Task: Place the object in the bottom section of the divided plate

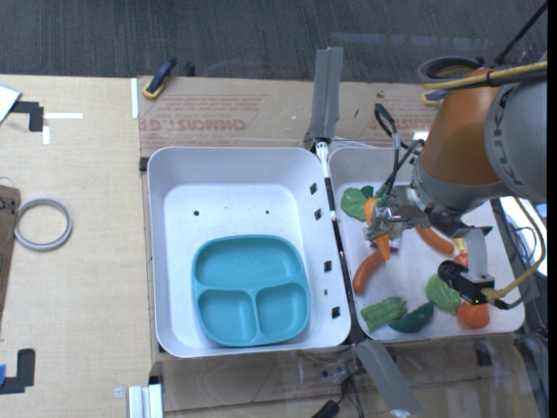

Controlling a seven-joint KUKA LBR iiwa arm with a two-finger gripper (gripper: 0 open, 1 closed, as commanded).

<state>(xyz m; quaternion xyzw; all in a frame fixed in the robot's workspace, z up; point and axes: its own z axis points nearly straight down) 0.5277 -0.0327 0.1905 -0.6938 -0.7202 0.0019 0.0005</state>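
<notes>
The desk (pixel 70 320) carries 2 white bins side by side. The left bin (pixel 174 181) holds a teal plate (pixel 251 287), set toward its near edge. The plate has 1 wide section on the far side and 2 smaller ones on the near side, all bare.

The arm (pixel 487 138) reaches in from the right over the right bin (pixel 513 320), its orange band above the wrist. The tool (pixel 383 229) hangs low in the bin's left part, close to the wall between the bins. Its tip sits among small orange pieces and metal parts; from this angle I cannot tell how it is set or whether it has anything in it.

Toys lie in the right bin. An orange carrot (pixel 370 270) lies slanted just below the tool. A green leaf (pixel 355 203) lies on the far side of the tool. A light green piece (pixel 383 310) lies near the front wall, with a dark teal piece (pixel 412 319) touching it on the right. Farther right are a green lump (pixel 444 294) and a red-orange ball (pixel 473 315), close together, possibly touching. A grey tape ring (pixel 41 224) lies on the desk, well left of the bins.
</notes>
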